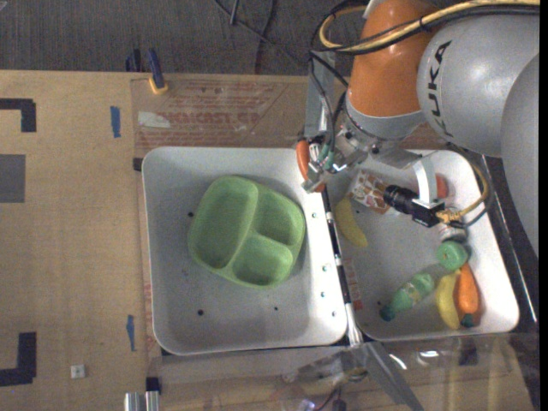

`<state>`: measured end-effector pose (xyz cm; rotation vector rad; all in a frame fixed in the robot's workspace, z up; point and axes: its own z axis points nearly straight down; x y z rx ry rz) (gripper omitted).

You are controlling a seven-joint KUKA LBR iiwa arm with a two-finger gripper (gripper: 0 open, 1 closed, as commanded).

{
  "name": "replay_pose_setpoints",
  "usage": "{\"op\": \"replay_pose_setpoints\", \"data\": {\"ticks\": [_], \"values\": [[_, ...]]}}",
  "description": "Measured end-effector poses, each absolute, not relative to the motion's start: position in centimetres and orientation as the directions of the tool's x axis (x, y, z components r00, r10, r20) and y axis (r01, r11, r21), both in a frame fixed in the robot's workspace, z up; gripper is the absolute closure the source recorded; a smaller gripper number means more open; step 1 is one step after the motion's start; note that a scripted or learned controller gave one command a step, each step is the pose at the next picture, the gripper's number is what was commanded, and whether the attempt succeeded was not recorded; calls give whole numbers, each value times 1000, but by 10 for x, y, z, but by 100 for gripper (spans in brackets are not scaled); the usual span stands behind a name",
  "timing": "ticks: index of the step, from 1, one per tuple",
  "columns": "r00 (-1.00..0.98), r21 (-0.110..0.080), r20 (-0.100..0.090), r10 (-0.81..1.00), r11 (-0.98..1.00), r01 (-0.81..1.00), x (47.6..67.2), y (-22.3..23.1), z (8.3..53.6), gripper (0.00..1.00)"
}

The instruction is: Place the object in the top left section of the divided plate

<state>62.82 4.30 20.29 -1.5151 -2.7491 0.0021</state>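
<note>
My arm (462, 67) comes in over the bench's far right corner, grey with the orange band bulging above the wrist, and reaches down toward the wall the two white bins share. The bench (68, 229) is brown board with black and blue tape marks along its left side. The left bin (171, 315) carries the green divided plate (248, 229), which sits tilted a little toward the bin's far half, all three of its sections bare.

The right bin (492, 315) lies partly under my arm. In it a yellow banana (349, 223) lies just beside the shared wall, and near the bin's near right corner cluster a green bottle (411, 291), a second yellow piece (447, 302), an orange carrot (467, 291) and a small green round thing (453, 253).

My hand (313, 171) hangs at the far end of the shared wall. An orange-red object (302, 155) shows right at its tip, touching it, but I cannot tell whether my fingers are spread or pinching it.
</note>
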Motion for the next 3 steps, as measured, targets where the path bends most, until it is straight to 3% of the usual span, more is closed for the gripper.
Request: {"op": "replay_pose_setpoints", "data": {"ticks": [2, 3], "values": [[-431, 1, -1, 902, 431, 902, 645, 28, 185, 100], [-431, 1, -1, 902, 431, 902, 645, 28, 185, 0]]}}
